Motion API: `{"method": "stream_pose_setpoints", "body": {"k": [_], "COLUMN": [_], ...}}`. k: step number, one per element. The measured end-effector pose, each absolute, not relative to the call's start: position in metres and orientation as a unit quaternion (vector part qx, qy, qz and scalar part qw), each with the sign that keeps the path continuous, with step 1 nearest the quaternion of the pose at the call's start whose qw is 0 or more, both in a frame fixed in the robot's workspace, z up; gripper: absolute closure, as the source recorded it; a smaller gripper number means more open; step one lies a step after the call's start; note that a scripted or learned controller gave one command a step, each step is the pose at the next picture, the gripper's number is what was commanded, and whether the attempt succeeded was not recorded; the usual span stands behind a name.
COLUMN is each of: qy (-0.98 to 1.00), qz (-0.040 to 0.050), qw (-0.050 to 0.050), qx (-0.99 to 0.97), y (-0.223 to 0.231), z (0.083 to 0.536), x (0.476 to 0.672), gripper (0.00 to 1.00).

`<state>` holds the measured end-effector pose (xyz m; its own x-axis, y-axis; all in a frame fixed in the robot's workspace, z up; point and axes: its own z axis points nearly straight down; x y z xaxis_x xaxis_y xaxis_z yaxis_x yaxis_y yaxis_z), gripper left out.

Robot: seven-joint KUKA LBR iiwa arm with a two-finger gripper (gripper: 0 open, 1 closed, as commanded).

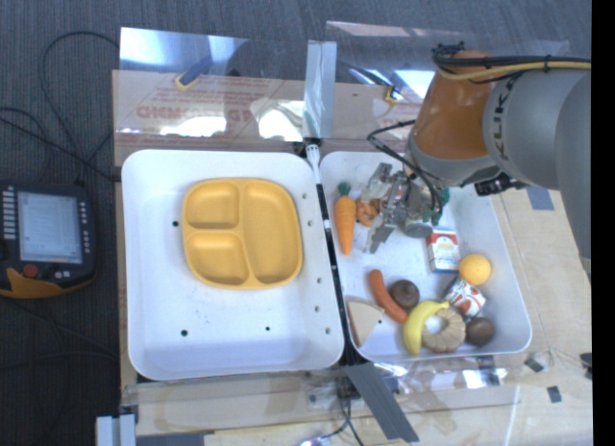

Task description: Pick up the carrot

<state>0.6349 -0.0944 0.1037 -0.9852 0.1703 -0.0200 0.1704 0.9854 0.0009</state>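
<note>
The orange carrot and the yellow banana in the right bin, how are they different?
The orange carrot is straight and tapers to a point; the yellow banana is curved. The carrot lies by the bin's left wall, near the gripper; the banana lies toward the bin's near end, crowded against a round brown item. The carrot points along the wall, while the banana bends around its neighbour. Both lie flat in the right white bin.
</note>
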Motion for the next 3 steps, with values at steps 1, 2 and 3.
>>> {"method": "stream_pose_setpoints", "body": {"k": [1,2,3], "qy": [0.993,0.961,0.866], "qz": [-0.0003,0.0012,0.0028], "qw": [0.019,0.011,0.011], "qx": [0.116,0.276,0.501], "y": [-0.107,-0.101,-0.097], "z": [0.099,0.099,0.097], "x": [0.575,0.636,0.627], "gripper": [0.0,0.0,0.0]}}
